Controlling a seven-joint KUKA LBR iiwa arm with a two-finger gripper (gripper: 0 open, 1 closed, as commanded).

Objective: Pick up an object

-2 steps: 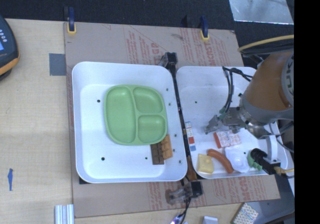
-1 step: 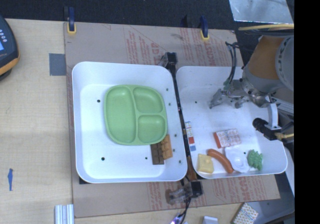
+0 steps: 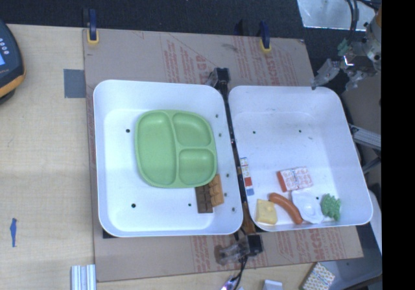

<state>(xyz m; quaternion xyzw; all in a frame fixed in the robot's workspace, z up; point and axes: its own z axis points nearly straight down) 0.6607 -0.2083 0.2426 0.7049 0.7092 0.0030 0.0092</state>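
The gripper (image 3: 337,69) hangs at the far right, past the right bin (image 3: 285,107) (fingers' state unclear, partly cut off). A smooth green divided plate (image 3: 175,148) fills the left bin (image 3: 113,152); a glossy sausage (image 3: 285,207) lies near-right.

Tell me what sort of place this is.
Most likely a robotics lab bench set up for pick-up trials. Two white bins sit on cardboard clamped to the bench, toy food such as a sausage and a green divided plate lies inside, and the gripper reaches in.
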